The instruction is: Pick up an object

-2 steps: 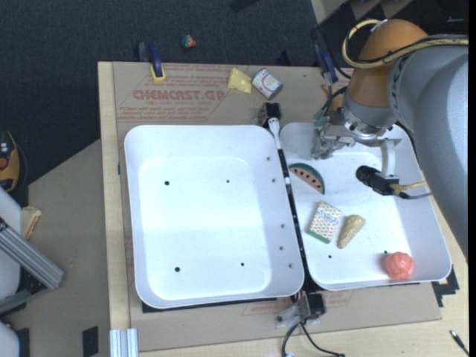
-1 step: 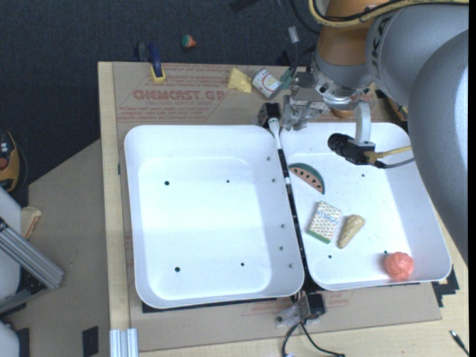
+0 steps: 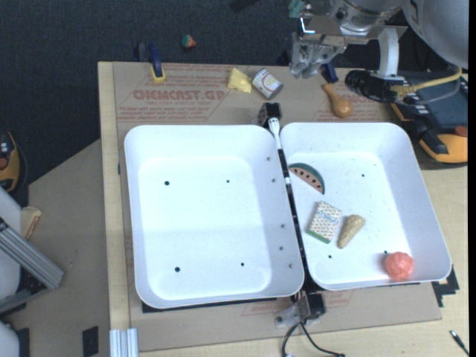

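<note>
The gripper [image 3: 312,64] hangs above the bench at 12 o'clock, beyond both bins; whether the claw is apart or together cannot be told. The right bin [image 3: 416,177] holds a watermelon slice [image 3: 306,177], a small green box [image 3: 324,222], a cone [image 3: 350,230] and a pink ball [image 3: 399,265] at 5 o'clock. The box appears light and stiff; grasp across its flat long sides.

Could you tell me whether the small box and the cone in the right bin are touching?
Cannot tell. In the camera view the box and the cone lie side by side with edges meeting or nearly so; no plain gap or contact shows.
</note>
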Available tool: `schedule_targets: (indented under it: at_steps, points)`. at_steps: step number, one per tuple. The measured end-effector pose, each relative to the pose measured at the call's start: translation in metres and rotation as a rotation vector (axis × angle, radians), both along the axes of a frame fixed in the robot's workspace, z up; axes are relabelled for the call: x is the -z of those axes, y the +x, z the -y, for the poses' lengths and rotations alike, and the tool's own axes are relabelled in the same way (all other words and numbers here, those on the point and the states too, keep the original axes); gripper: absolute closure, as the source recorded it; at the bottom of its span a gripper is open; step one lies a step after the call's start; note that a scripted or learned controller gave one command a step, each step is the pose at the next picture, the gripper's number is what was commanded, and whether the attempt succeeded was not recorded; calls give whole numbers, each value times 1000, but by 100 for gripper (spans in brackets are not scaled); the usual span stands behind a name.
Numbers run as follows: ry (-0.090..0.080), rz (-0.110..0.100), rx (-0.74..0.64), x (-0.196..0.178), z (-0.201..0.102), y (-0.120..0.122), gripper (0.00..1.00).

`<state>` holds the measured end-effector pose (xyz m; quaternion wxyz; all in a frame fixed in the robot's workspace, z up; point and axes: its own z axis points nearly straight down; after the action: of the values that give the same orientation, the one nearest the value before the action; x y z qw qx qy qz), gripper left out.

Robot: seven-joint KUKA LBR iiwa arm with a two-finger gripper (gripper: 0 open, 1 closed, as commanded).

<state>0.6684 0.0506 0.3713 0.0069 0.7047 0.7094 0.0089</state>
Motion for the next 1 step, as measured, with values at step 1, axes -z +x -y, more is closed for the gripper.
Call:
schedule_targets:
  at_steps: [1]
  points:
    - [-1,-28,0,10,-54,-82,100]
